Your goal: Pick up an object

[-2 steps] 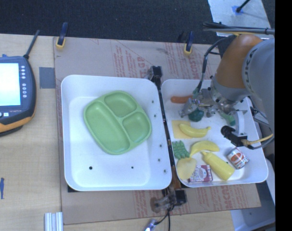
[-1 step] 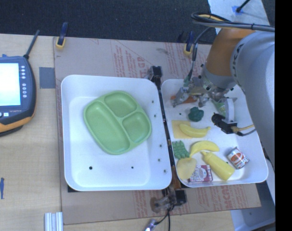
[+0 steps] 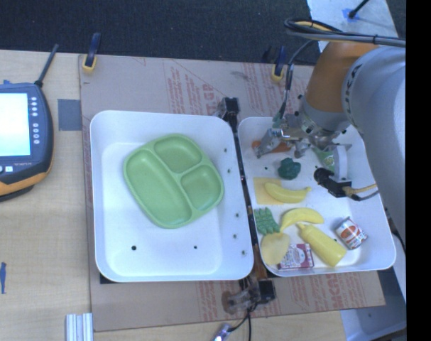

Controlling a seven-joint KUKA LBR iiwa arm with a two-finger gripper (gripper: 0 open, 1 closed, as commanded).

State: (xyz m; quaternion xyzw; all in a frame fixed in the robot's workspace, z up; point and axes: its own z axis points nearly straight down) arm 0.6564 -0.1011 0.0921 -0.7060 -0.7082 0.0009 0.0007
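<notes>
Currently hovering over right bin (image 3: pixel 371 258) far end, gripper (image 3: pixel 295 139) jaw state impossible to tell. Sitting just below: dark green toy (image 3: pixel 290 168); probably light, rigid, bumpy, needing pinch across middle.

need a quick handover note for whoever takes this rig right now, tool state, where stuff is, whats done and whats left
Tool: low over the far end of the right bin; nothing seen held.

Right bin contents: dark green piece just below the tool, banana on a yellow card, second banana, yellow bottle, small can, green leafy piece, pale yellow piece, red and white packet.

Left bin: green divided plate.

Done: arm is positioned in the right bin. Left: grasp and lift an object; the dark green piece looks nearest.
</notes>
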